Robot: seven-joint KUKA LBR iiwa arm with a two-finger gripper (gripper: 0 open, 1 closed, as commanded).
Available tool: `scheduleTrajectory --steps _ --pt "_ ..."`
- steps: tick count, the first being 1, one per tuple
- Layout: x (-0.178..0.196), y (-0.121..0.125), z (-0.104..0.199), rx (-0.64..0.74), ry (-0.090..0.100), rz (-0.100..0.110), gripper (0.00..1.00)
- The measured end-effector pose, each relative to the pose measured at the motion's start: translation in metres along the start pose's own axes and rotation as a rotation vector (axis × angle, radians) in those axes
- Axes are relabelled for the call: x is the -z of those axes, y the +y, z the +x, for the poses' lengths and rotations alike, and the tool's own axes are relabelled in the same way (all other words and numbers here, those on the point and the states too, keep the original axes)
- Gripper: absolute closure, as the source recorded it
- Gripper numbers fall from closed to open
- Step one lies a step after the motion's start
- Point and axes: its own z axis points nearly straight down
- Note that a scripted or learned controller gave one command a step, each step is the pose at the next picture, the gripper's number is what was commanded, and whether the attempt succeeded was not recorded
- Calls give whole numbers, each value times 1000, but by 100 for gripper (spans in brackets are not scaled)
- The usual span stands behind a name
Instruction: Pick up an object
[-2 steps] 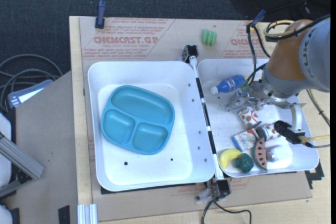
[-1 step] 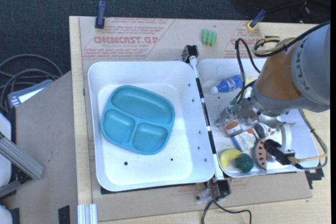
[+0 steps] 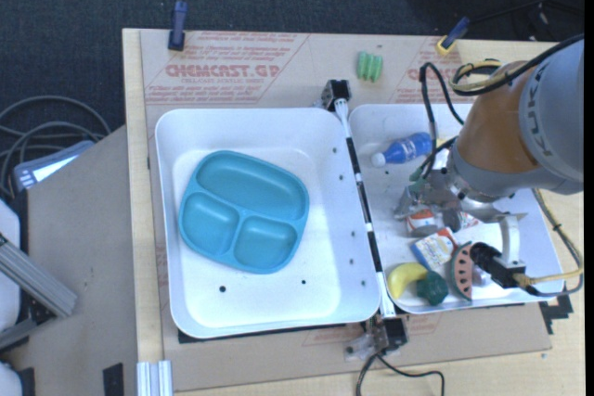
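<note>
The right bin (image 3: 380, 121) holds a jumble of small objects. A blue bottle (image 3: 408, 148) with a white cap lies near its back. Toward the front are a red-and-white item (image 3: 425, 220), a white and orange packet (image 3: 434, 248), a yellow fruit-like piece (image 3: 406, 278), a dark green piece (image 3: 432, 290) and a brown oval object (image 3: 461, 272). My gripper (image 3: 429, 198) is low in the middle of this bin, just above the red-and-white item and in front of the bottle. The grey and orange arm hides the bin's right half.
The left bin (image 3: 186, 292) holds a blue divided plate (image 3: 243, 210). On the bench behind the bins lie a small green object (image 3: 370, 67) and blue clips (image 3: 176, 23). A black clamp (image 3: 335, 92) sits where the bins meet at the back.
</note>
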Motion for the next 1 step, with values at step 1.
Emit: scheduleTrajectory --steps 1 --pt "90 8 68 2 1 1 100"
